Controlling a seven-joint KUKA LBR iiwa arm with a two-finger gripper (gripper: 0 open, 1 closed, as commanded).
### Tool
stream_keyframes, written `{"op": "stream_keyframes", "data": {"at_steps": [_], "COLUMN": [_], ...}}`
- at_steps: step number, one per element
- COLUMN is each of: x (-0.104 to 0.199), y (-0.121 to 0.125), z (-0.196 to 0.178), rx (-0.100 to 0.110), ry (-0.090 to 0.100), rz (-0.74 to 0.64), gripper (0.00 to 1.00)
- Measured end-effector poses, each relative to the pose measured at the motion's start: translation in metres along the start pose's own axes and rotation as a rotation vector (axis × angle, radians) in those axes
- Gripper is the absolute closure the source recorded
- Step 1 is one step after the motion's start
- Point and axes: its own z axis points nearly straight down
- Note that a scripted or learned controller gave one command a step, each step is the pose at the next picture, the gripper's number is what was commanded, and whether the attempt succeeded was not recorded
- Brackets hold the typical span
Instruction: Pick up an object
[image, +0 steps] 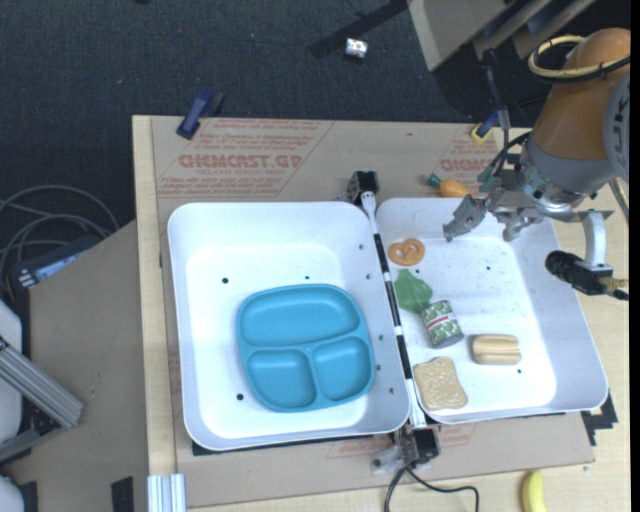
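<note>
Nearest, a yellow item (533, 492) on the tabletop (160, 300) is cut off by the frame edge. In the right bin (560, 330) lie a bread slice (440, 384), a bun (495, 349), a small can (440, 324), a green piece (411, 291) and a pretzel (406, 252). The left bin (200, 250) holds a blue divided plate (304, 345). Farthest, the tool (490, 225) hovers over the right bin's back edge, fingers spread apart, gripping nothing.
</note>
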Motion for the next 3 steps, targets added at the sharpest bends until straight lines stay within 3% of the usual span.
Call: {"op": "stream_keyframes", "data": {"at_steps": [1,2,3], "x": [0.026,0.024,0.012], "y": [-0.069,-0.114,-0.078], "z": [0.064,0.117,0.116], "rx": [0.001,0.002,-0.002], "ry": [0.0,0.0,-0.001], "rz": [0.001,0.0,0.001], "gripper": [0.0,0.0,0.0]}}
